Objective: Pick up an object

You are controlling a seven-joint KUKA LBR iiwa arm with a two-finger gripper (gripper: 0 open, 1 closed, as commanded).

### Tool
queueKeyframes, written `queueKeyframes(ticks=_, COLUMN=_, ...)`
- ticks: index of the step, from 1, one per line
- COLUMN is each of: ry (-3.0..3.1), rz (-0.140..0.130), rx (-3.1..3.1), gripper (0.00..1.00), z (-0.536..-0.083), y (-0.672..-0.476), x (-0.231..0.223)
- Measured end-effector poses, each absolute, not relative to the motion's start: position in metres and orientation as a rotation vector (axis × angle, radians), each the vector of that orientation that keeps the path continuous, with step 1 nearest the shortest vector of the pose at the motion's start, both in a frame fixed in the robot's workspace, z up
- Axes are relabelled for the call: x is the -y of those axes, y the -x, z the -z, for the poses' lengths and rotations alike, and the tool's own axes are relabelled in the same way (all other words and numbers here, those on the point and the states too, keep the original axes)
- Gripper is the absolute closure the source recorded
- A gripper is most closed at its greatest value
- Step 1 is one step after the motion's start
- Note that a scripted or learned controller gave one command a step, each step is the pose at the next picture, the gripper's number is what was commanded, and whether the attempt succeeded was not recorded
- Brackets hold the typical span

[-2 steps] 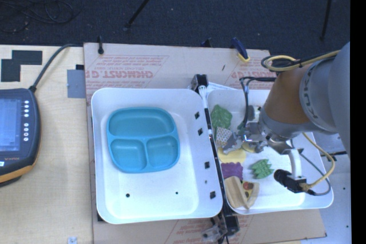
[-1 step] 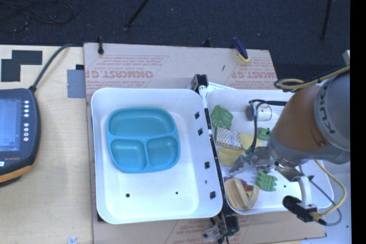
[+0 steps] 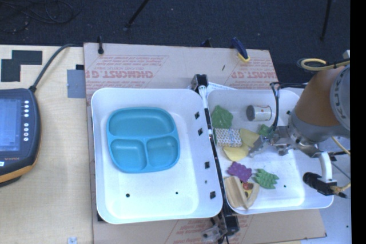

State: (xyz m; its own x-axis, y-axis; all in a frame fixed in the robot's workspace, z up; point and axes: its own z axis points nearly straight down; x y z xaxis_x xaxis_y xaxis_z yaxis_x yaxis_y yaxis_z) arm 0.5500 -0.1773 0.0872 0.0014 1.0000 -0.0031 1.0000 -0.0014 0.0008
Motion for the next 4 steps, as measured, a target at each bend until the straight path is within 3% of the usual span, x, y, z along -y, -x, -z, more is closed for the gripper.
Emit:
queueKeyframes(ticks=1, ry=-2.214, rz=0.021, rx=-2.217, gripper=0.00, z=-0.088, y=-0.603, x=0.144)
queueKeyframes(ticks=2, ry=-2.219, rz=0.010, rx=-2.201, gripper=0.00, z=-0.090, y=-0.622, x=0.135)
queueKeyframes(ticks=3, ry=-2.223, rz=0.007, rx=-2.217, gripper=1.00, z=-0.098, y=-0.623, x=0.130)
queueKeyframes(ticks=4, ry=-2.222, rz=0.014, rx=-2.210, gripper=0.00, z=-0.098, y=-0.622, x=0.134)
